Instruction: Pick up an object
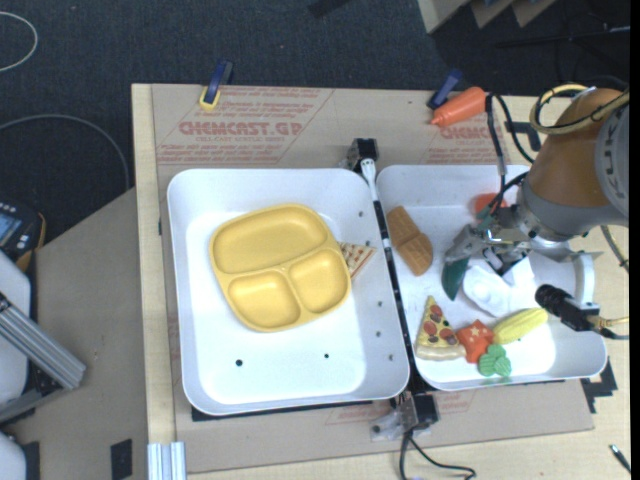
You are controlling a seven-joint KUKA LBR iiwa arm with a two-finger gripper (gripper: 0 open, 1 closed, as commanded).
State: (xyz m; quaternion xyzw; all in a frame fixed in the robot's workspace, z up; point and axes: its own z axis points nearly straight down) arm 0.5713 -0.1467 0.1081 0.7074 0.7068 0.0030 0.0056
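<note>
My gripper [491,250] hangs low over the middle of the right bin [432,182], under the grey wrist and orange band. Just below it lie a white object [489,289] and a dark green piece [452,279]. A tan bread loaf [410,239] lies to its left. Along the bin's front are a pizza slice [434,329], a red toy [476,337], a green toy [494,364] and a yellow corn cob [519,322]. A small red object [484,204] peeks out behind the gripper.
The left bin [285,373] holds a yellow divided plate [278,265] with a small waffle-like piece [356,257] at its right edge. A black clamp [365,154] sits between the bins at the back. An orange clamp [459,107] lies on the board behind the right bin.
</note>
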